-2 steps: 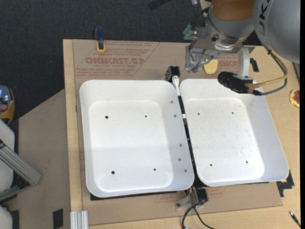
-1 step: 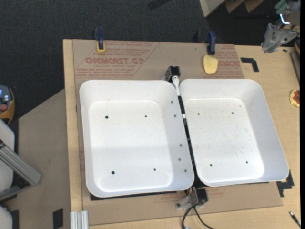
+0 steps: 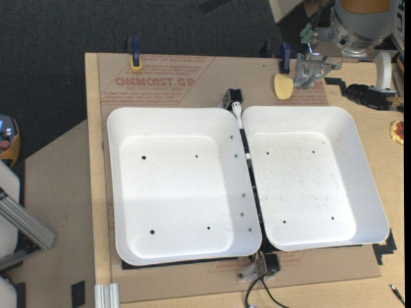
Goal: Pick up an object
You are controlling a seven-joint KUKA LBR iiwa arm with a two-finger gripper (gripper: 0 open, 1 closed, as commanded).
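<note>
A small pale-yellow object (image 3: 283, 86) shows just beyond the far rim of the right bin (image 3: 359, 146), over the brown board. My gripper (image 3: 309, 76) hangs at the top right, immediately to the right of that yellow object and close beside it. I cannot tell whether the two touch. The grey wrist with its orange band rises above it towards the top right corner. The left bin (image 3: 119, 172) lies beside the right one, both white and shallow.
The bins sit on a brown board (image 3: 167, 79). A blue-and-yellow clamp (image 3: 134, 52) and a blue clamp (image 3: 284, 56) stand at its far edge. A black clip (image 3: 232, 98) sits where the bins meet. Black cabling (image 3: 366, 95) lies at the far right.
</note>
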